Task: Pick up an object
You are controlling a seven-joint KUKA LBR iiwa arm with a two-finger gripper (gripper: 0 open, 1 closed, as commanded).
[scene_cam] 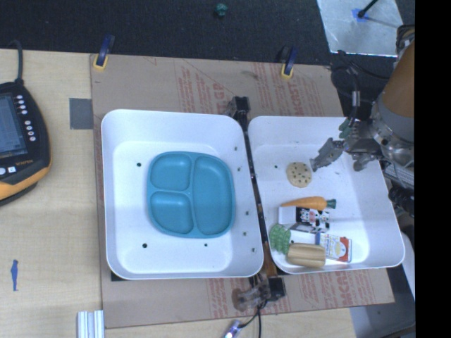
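Single fixed view, set high above the bench (56,217) and tilted down at a slant. Takes in both white bins (120,189) side by side, left and right, with dark floor (176,13) beyond the far edge. Distant enough to frame both bins whole.

Left bin (127,129): white
Right bin (366,210): white
Divided plate (191,193): light blue, plain
Cookie (299,174): tan with dark spots
Carrot (308,203): orange with a green end
Small carton (310,219): white with black patches
Wooden cylinder (306,255): light brown
Leafy toy (280,238): green
Pincer (345,151): grey metal
Worktop (49,231): pale wood
Clamps, upper part of the frame (103,51): blue and yellow
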